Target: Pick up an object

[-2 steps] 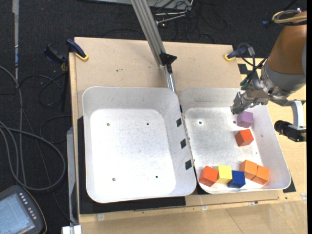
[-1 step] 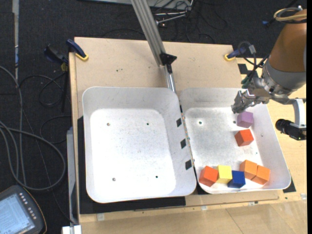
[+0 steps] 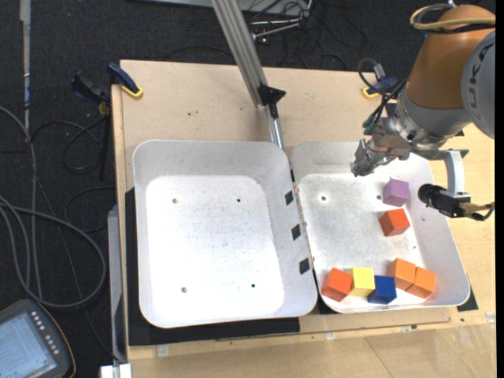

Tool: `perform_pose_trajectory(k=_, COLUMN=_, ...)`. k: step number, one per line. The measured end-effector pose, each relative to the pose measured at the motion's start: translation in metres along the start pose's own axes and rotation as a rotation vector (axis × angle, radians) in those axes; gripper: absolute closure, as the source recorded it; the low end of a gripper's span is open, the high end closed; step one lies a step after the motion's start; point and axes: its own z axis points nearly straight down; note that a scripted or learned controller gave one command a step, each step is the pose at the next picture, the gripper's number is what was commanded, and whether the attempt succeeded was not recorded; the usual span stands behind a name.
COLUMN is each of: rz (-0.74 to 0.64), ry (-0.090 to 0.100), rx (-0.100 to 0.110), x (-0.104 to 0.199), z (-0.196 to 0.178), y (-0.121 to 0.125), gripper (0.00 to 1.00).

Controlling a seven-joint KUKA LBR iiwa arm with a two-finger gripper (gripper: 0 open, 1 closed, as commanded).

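A pale purple cube (image 3: 396, 191) sits just right of the gripper (image 3: 365, 164), finger state unclear, an orange cube (image 3: 394, 222) nearer.

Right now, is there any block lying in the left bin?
No. All the blocks, including the purple block and blue block, lie in the right bin.
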Motion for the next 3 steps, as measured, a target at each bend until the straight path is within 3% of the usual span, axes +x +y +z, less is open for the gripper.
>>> perform_pose_trajectory(k=3, rz=-0.001, ry=0.002, rx=0.0, x=0.164, z=0.005, y=0.041, gripper=1.0)
